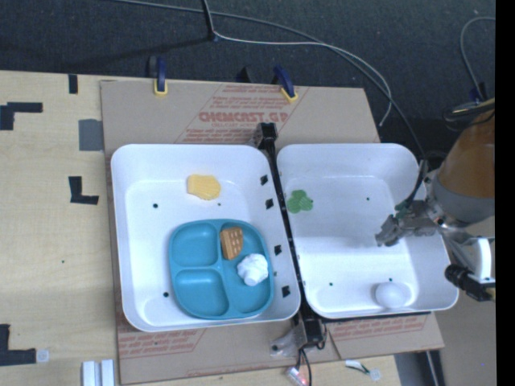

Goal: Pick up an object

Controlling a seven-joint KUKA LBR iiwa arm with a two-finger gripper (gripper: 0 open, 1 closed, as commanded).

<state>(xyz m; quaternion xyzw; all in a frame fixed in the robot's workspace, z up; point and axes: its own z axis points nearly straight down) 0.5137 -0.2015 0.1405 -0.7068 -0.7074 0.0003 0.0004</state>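
Down front, the blue divided tray (211,273) in the left bin (129,215) holds a brown waffle-looking piece (232,242) and a white lump (253,269), while the jaws (392,230) hang over the right bin (354,171), can't tell if clenched, well apart from the green piece (300,201) and white ball (393,294).

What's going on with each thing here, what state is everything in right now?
Gripper: low inside the right bin, holding nothing visible.
Green piece: loose in right bin.
White ball: loose in right bin.
Yellow piece: on left bin floor.
Blue tray: flat, holding a brown piece and white lump.
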